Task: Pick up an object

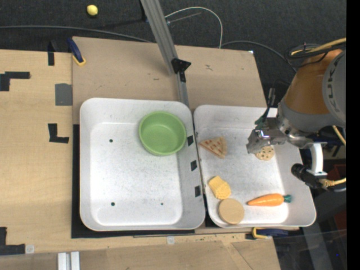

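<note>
Wooden bench top (129, 66) under a slanted overhead view; two shallow white bins sit side by side on it. Left bin (101, 207) holds a green bowl (162, 133) near its upper right corner. Right bin (292, 215) holds the loose items: a pizza-slice toy (214, 147) near the divider, a ridged yellow piece (220, 187) below it, a tan round disc (231, 211) just beside that at the bottom edge, an orange carrot (269, 200) near the lower right, and a small speckled cookie (264, 153) toward the right wall.

Gripper (259, 145) hangs low over the right bin, directly at the cookie, which peeks out just below and to the right of the metal tip. Whether the fingers are spread or closed, cannot tell; the wrist body hides them. Nothing visibly held.

Likely target, by position: the cookie.

Risks from here:
- Cookie looks flat and thin, lying on the bin floor. Fingers could close above it and come up with nothing.
- Tip sits off-centre to the cookie's left edge. One finger landing on top would press or skid it sideways rather than bracket it.
- Cookie lies near the right wall; a shove could wedge it there.
- Descent too deep means fingertips jam on the bin floor.
</note>
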